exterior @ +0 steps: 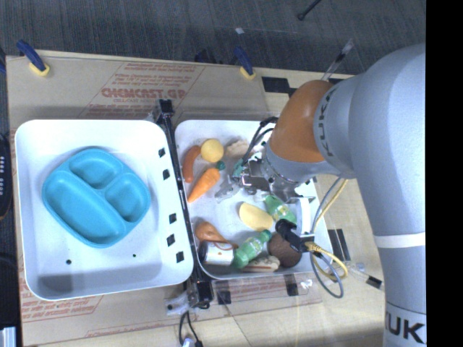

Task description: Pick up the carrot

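The claw (233,181) sits near the middle of the frame, low inside the right bin (189,132), at the end of the big grey arm (376,136) that comes in from the right with its orange band (300,125) just above the wrist. Its metal tips are a small, shiny blur, so I cannot tell how they are set or if they pinch anything. The carrot (203,183) lies just to the left of the claw, slanted, with its thin end pointing down and left toward the bin wall. It is very near the claw tips, maybe touching them, but I cannot tell for sure. Right above the carrot is a round yellow ball (212,150), and beside that, further left, a long reddish-orange food (189,163) stands along the wall. Below and right of the claw lies a pale yellow piece (255,215) with a small green thing (278,208) next to it. Along the bottom of the bin are an orange piece (210,231), a little can (216,253), a green bottle (252,249) and a brown round thing (282,250), all packed close together. The left bin (43,273) fills the left side of the frame and holds a blue plate (95,195) with three parts. Both bins rest on a brown board (145,85).
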Available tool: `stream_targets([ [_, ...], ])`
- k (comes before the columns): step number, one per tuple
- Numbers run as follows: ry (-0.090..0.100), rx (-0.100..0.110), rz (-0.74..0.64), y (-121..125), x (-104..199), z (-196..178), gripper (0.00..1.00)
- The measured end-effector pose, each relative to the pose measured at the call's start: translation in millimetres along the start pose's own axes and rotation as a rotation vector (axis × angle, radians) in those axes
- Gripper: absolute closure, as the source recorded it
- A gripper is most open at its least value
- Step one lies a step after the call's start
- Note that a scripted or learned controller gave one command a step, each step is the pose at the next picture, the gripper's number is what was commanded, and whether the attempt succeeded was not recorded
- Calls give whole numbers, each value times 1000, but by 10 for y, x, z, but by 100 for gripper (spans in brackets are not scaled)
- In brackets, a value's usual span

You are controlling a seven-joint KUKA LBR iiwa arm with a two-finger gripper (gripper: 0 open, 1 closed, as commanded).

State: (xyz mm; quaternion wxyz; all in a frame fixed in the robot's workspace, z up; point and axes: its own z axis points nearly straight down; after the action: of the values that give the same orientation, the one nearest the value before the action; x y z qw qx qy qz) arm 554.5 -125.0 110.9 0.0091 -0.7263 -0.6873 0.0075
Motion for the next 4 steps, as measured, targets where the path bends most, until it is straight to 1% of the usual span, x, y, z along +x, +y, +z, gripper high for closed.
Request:
stream_targets([
  [1, -8, -19, 99, 391, 288, 175, 0],
  [2, -9, 23, 295, 621, 260, 200, 0],
  [3, 1, 11, 602, 928, 240, 181, 0],
  [4, 4, -10, 684, 320, 330, 196, 0],
])
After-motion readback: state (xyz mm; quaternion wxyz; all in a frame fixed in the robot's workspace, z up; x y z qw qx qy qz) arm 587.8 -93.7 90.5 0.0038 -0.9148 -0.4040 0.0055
